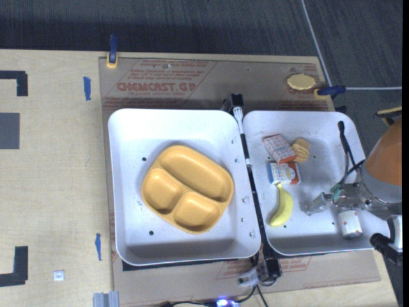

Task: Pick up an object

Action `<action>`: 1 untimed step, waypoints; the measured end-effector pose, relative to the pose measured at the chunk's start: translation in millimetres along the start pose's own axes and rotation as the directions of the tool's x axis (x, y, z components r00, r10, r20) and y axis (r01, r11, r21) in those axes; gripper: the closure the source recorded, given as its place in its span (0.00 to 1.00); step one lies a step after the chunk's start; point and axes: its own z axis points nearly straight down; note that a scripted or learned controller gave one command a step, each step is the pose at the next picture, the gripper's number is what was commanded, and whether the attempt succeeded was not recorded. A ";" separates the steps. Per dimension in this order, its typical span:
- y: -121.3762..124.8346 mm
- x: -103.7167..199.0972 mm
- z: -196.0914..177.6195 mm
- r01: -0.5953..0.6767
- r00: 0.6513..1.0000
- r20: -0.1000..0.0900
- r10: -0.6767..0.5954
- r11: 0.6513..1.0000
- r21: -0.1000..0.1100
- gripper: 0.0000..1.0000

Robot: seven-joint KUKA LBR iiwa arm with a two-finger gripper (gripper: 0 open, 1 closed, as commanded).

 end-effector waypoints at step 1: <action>2.0 -1.3 -11.0 -0.001 1.000 0.004 0.001 1.000 -0.007 1.00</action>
